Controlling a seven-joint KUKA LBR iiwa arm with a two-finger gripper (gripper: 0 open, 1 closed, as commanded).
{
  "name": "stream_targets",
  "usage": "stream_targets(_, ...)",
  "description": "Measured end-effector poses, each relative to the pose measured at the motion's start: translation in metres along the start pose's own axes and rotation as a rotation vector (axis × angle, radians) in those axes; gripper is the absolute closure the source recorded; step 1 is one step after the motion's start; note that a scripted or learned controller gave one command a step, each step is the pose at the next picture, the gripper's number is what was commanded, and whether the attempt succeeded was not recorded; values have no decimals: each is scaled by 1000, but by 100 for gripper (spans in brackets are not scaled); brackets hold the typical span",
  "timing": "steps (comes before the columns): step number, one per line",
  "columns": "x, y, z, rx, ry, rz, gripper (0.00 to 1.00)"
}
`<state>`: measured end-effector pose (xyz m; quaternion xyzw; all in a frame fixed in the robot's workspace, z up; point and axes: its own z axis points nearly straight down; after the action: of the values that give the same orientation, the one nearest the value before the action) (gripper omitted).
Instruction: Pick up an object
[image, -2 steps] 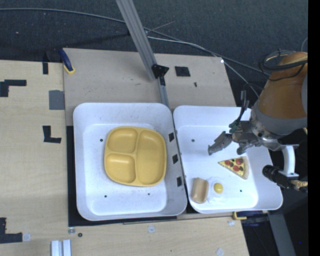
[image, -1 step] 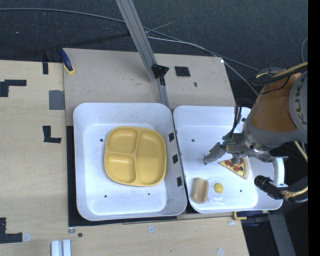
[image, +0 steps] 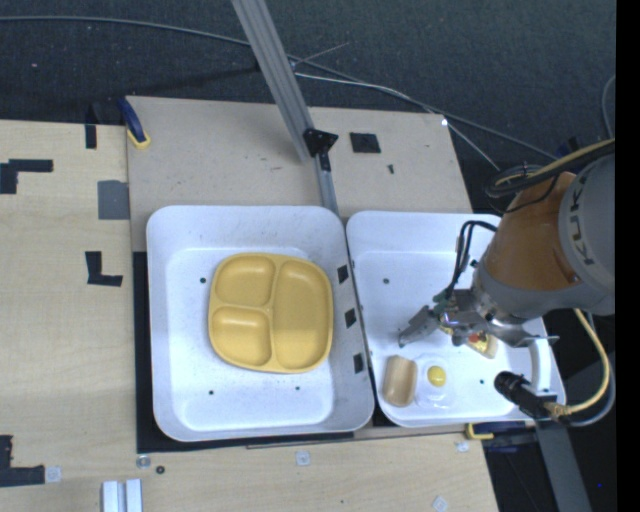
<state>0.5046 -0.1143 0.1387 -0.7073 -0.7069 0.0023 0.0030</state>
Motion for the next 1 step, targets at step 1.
stream_targets(1,0,0,52,-6,-2,-1,0)
